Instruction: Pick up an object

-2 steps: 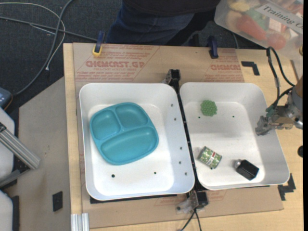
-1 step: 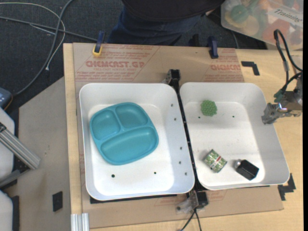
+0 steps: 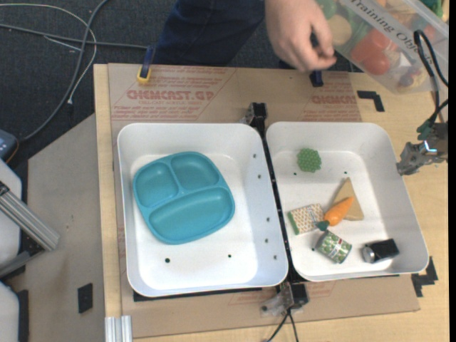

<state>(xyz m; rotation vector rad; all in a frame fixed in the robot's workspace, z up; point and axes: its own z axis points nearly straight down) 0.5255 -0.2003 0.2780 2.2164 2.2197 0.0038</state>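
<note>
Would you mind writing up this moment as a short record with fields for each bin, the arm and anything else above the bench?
left bin: teal divided plate
right bin: green ball, orange carrot on a tan wedge, patterned card, green can, black block
gripper: at right bin's right rim, holding nothing visible
above bench: person's hand, clear box of toys

In the right bin [image 3: 377,144], an orange carrot [image 3: 339,210] lies slanted at the middle. A green knobbly ball [image 3: 308,160] sits above-left of it, a patterned card [image 3: 306,218] just left, a green can [image 3: 333,247] below, a black block [image 3: 379,251] below-right.
</note>
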